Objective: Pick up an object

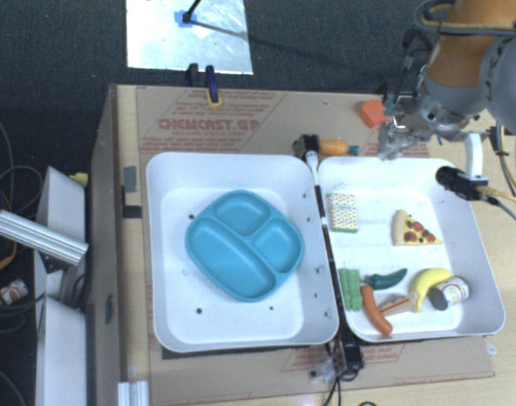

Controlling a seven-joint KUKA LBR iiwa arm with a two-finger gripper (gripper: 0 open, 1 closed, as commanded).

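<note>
**Q:** Tan bench (199, 125), seen from above at a slant, bearing two white bins. Candidates for the pick?

**A:** All in the right bin (482, 235). Toward its far half, well spaced: a patterned block (343, 212) by the left wall and a pizza slice (413, 229) to its right, lying flat with bare floor all round. Along the near edge, a crowded group: banana (429, 282) touching a small can (452, 292), then an orange sausage-like piece (376, 309), a dark green piece (385, 277) and a light green piece (349, 288), all close together.

**Q:** Position and state of the gripper (397, 142)?

**A:** Above the far rim of the right bin, empty, not yet over any item. Open or closed: cannot tell at this size.

**Q:** Best way to carry out the step?

**A:** Judged from the layout: choose an isolated piece, probably the pizza slice or the block, both near the tool. Centre directly above it before descending, align across the narrower dimension, go low enough to bracket a flat item, close, then lift straight up. Avoid the near cluster, where neighbours could be nudged or caught together.

**Q:** Surroundings, moving outward?

**A:** Left bin (173, 184) holding a blue divided plate (244, 244). On the bench beyond the bins, an orange block (371, 112) and a carrot-like piece (334, 148) at the far rim.
</note>
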